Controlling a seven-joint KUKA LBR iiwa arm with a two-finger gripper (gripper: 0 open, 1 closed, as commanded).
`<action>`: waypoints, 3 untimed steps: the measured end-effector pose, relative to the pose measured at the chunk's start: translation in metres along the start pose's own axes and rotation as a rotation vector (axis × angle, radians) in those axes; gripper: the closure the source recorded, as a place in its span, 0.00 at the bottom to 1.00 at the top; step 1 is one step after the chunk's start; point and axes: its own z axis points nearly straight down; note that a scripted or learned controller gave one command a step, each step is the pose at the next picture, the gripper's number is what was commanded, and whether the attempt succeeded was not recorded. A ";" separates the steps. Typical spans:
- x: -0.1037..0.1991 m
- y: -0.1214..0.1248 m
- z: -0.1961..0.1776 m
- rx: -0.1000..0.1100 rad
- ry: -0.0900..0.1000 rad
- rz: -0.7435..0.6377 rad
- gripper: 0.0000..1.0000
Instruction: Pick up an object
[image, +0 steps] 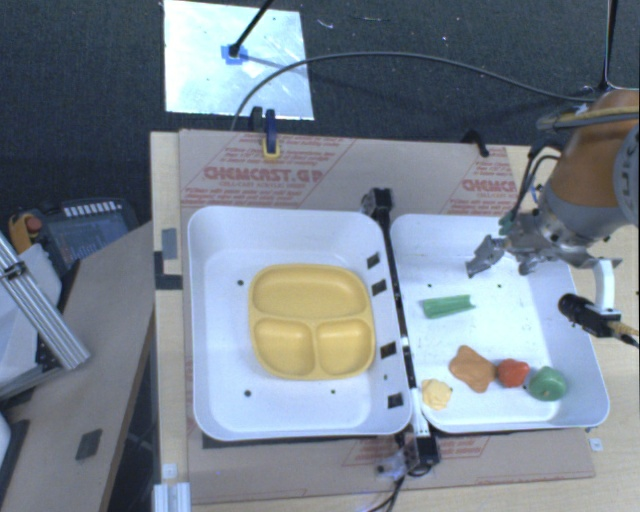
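The right bin (570, 285) holds several small toy foods. A green stick-shaped piece (445, 306) lies near its middle. Along the front lie a pale yellow piece (436, 394), an orange-brown piece (472, 368), a red piece (512, 373) and a round green piece (547, 383). My gripper (504, 261) hangs over the back of the right bin, above and behind the green stick. Its fingers stand spread apart with nothing between them.
The left bin (215, 250) holds a yellow divided plate (310, 320). A black ridge (390, 300) with clips separates the two bins. A black fitting (588, 314) juts from the arm over the right bin's right side.
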 end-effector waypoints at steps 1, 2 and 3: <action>0.002 0.001 0.041 0.002 0.001 -0.001 0.00; 0.002 0.002 0.029 -0.002 0.000 0.000 1.00; 0.001 0.001 -0.015 -0.003 0.000 -0.002 1.00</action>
